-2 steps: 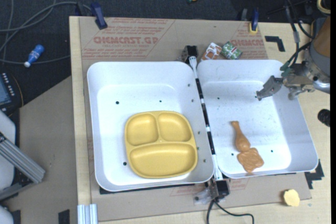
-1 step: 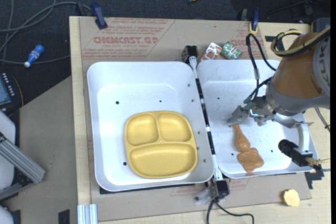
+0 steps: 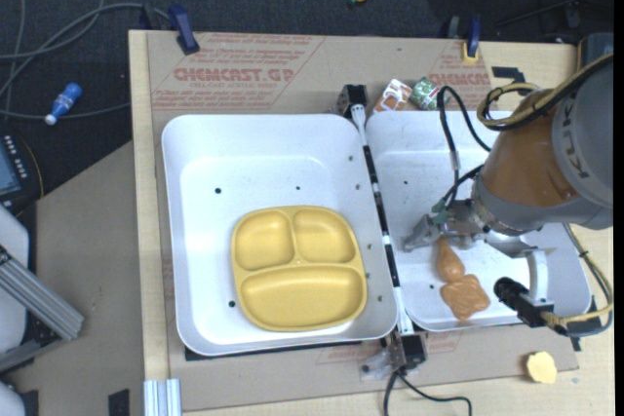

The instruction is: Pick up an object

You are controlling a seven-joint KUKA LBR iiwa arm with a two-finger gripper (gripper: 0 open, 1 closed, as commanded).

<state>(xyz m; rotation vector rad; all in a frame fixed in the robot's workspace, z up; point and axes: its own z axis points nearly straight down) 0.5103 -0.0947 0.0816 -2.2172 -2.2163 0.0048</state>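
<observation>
First, left bin [image 3: 185,209]: it holds a yellow divided plate [image 3: 297,268] lying flat toward its near side. The plate is well apart from the gripper, so it should play no part in this attempt.
Bin divide: the two bins meet at a ridge just left of the gripper. A sideways drift on the way down could clip that ridge.
Right bin [image 3: 409,170]: the likely targets lie here, toward the near edge, with bare white floor behind them.
Gripper [image 3: 441,231]: it hangs low over the right bin, just above the upper brown piece. Whether it is open or closed cannot be told from this view, and nothing can be seen gripped in it.
Upper brown piece [image 3: 449,261]: small and rounded, it sits just below the gripper and touches or nearly touches its neighbour. Its rounded shape may let it squirt out of a closing grip.
Lower brown piece [image 3: 465,297]: lumpier, it lies nearer the bin's front wall. A grasp on the upper piece may nudge it, or catch both and then drop one.
Arm [image 3: 531,166]: its bulk covers much of the right bin, so a slightly off-centre descent would be hard to spot.
</observation>
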